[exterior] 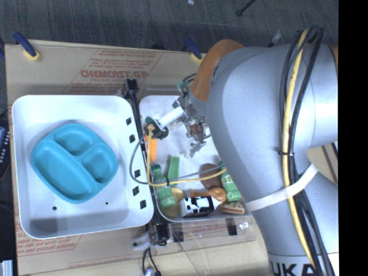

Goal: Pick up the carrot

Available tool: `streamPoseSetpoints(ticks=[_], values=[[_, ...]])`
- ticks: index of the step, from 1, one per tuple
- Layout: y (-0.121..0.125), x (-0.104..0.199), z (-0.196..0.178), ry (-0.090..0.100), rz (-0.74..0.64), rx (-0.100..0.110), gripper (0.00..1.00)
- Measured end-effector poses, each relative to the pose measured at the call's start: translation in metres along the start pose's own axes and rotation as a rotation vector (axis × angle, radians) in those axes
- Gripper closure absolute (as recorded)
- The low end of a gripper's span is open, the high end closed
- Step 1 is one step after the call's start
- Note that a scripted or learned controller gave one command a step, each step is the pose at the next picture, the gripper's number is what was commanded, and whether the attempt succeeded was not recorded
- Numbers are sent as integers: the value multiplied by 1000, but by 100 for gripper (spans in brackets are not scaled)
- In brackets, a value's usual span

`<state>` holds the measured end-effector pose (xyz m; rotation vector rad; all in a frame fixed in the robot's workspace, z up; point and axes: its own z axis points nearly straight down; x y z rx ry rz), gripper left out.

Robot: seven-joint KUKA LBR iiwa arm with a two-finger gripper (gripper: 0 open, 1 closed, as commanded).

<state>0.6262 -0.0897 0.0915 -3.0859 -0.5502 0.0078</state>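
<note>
Bench (69,68): we see a brown cardboard sheet with red print covering it, held by blue clamps (26,45) at its 12 o'clock edge.
Floor (115,10): we see dark grey carpet beyond the bench at 12 o'clock.
Left bin (34,211): we find it white and shallow, carrying a blue divided tray (75,161) at its centre.
Right bin (158,105): we see it white, just beside the left bin, with the arm covering its 3 o'clock half.
Arm (259,125): we see it grey and bulky, entering from 3 o'clock, with an orange band (210,68) above the wrist.
End effector (195,134): we see metal parts hanging over the 12 o'clock part of the right bin; we cannot tell whether it is apart or together, and we see nothing gripped in it.
Carrot (152,148): we see a slim orange piece lying along the right bin's 9 o'clock wall, at 8 o'clock of the end effector and apart from it.
Cable (141,154): we see a yellowish loop crossing just beside the carrot.
Other items: we see green pieces (172,168), a brown wooden spoon (210,171) and a black-and-white toy (198,206) crowded at the bin's 6 o'clock end.
</note>
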Motion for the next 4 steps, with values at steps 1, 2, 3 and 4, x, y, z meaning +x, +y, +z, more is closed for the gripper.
streamPoseSetpoints(ticks=[1, 2, 3, 4], values=[[-2, 1, -10, -4, -8, 7, 100], [-2, 1, -10, -5, -9, 8, 0], [-4, 1, -20, -8, -15, 14, 100], [-4, 1, -19, -9, -15, 14, 0]])
